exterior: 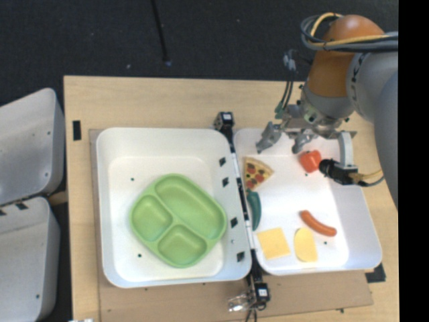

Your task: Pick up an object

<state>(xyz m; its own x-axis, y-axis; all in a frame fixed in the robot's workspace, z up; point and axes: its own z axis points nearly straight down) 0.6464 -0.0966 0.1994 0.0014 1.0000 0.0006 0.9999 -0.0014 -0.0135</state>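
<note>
My gripper hangs over the far end of the right bin, its two fingers spread open with bare bin floor between them. A small red object lies just to the right of and below the right finger, apart from it. A pizza slice rests near the bin's left wall, below the left finger. Beneath the slice, a dark green piece lies along that same wall. Toward the near end sit a yellow square cheese slice, a yellow oval piece and a red-orange sausage.
The left bin holds a green divided plate. Black clips sit along the divider between the two bins. The grey arm with its orange band reaches in from the upper right.
</note>
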